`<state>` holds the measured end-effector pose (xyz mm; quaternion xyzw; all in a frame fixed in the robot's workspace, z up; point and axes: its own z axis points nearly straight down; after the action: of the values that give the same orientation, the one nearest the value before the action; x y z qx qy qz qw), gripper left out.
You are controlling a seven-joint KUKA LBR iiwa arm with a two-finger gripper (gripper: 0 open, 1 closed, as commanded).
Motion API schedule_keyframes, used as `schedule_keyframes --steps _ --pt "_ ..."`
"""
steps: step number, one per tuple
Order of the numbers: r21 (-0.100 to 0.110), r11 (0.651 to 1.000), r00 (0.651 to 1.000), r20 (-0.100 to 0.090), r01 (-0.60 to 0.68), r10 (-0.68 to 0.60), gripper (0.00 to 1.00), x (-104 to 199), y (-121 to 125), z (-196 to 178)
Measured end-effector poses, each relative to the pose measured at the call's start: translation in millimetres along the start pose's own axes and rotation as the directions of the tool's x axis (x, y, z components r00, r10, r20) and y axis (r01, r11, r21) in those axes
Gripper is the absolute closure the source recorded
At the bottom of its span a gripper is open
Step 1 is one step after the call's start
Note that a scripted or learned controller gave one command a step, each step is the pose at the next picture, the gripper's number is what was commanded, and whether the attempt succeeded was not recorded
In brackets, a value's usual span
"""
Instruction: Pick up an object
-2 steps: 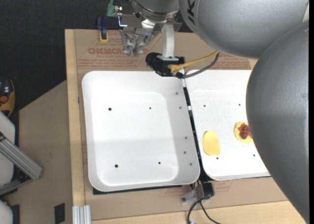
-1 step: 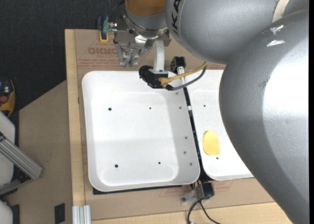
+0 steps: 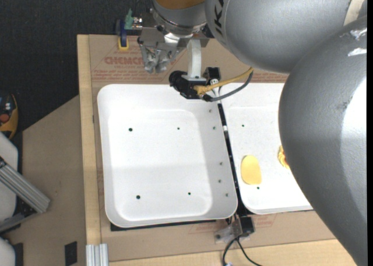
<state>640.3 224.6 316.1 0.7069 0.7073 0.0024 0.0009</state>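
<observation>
Grey metal gripper (image 3: 155, 61) above the left bin's (image 3: 116, 142) far rim.

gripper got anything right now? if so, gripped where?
Nothing visible in it. The gripper sits above the far edge of the left bin, with no object at its tips. The yellow object lies in the right bin.
</observation>
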Motion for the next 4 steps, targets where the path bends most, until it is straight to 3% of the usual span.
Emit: schedule_keyframes --steps 1,2,3,4 --pt "-0.001 1.000 1.000 0.000 0.000 0.000 1.00 -0.1 -1.6 -27.8" --pt "0.013 1.000 1.000 0.005 -0.002 0.002 1.00 -0.8 25.5 51.7" --pt "-0.004 1.000 1.000 -0.001 0.000 0.000 1.00 0.0 27.0 -24.3" --pt "-0.001 1.000 1.000 0.000 0.000 0.000 1.00 0.1 17.5 -43.9"
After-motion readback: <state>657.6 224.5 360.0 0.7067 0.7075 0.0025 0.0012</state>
